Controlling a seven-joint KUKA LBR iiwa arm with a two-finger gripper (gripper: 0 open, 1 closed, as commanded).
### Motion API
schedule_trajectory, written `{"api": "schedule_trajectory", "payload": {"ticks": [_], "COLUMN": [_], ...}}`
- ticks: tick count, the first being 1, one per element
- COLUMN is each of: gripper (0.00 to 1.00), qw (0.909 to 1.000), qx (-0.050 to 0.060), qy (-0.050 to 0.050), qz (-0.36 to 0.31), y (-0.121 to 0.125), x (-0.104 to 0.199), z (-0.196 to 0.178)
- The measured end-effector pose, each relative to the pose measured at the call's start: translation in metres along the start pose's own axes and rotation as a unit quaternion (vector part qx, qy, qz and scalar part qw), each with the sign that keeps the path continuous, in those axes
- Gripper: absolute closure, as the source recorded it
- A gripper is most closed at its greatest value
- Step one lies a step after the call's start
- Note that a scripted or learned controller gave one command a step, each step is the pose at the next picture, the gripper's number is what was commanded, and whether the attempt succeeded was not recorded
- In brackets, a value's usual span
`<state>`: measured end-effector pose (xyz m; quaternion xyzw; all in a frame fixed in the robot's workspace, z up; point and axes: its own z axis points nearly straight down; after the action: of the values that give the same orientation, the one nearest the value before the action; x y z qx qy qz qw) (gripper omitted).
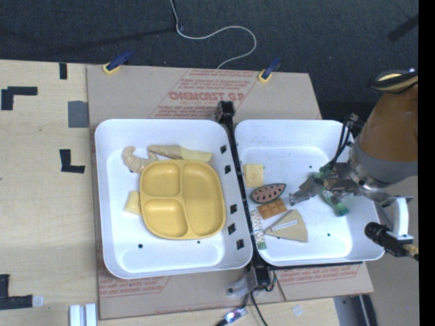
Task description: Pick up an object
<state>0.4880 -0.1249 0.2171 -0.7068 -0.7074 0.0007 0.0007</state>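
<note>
My gripper (296, 197) reaches into the right bin (306, 133) from the right and sits low over its middle. Its tip lies just right of a brown oval piece (268, 193). Below that piece are a small orange waffle-like square (272, 208) and a tan sandwich wedge (288, 227). A pale yellow cheese square (253, 174) lies nearer the divider. Nothing shows in the gripper's grasp.
The left bin (112, 250) holds a yellow divided plate (182, 200), with tan and pale food pieces (155, 153) along its upper and left sides. A small green item (340, 209) sits by the wrist. A white cable (217, 36) loops behind the bins.
</note>
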Motion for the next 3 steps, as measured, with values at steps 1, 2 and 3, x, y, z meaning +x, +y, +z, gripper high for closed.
{"api": "schedule_trajectory", "payload": {"ticks": [1,2,3], "gripper": [0.00,0.00,0.00], "qw": [1.0000,1.0000,1.0000], "qx": [0.003,0.004,0.000], "qy": [0.001,0.001,0.001], "qz": [0.000,0.001,0.000], "y": [-0.010,-0.014,-0.014], "x": [0.007,-0.001,0.000], "z": [0.054,0.113,0.133]}}
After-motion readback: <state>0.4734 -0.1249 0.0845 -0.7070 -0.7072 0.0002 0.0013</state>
